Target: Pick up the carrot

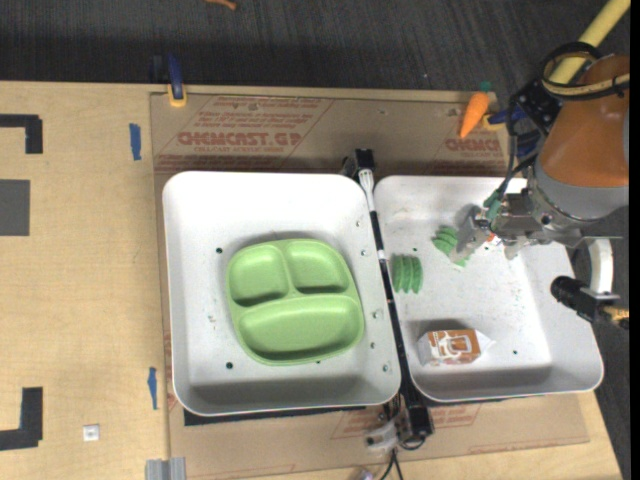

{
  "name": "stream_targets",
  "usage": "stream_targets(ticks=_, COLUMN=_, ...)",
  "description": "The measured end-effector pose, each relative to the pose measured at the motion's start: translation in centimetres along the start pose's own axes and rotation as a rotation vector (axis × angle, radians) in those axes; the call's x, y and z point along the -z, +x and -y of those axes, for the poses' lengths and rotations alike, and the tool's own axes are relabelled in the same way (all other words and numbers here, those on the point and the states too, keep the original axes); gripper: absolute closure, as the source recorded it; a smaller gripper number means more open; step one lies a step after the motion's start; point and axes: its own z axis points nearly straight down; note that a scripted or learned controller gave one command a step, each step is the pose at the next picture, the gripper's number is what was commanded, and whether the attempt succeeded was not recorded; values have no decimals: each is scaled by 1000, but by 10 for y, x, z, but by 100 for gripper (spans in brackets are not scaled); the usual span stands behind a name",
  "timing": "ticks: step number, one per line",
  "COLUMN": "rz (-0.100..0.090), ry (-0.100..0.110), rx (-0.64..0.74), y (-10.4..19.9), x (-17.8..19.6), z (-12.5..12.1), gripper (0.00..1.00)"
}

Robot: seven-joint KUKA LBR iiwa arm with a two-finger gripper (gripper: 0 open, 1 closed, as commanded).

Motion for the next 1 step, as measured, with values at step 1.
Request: stream_targets(ticks=1, rz=-1, ry=2, rx=214, y=50, x=-18, z=45, gripper=0)
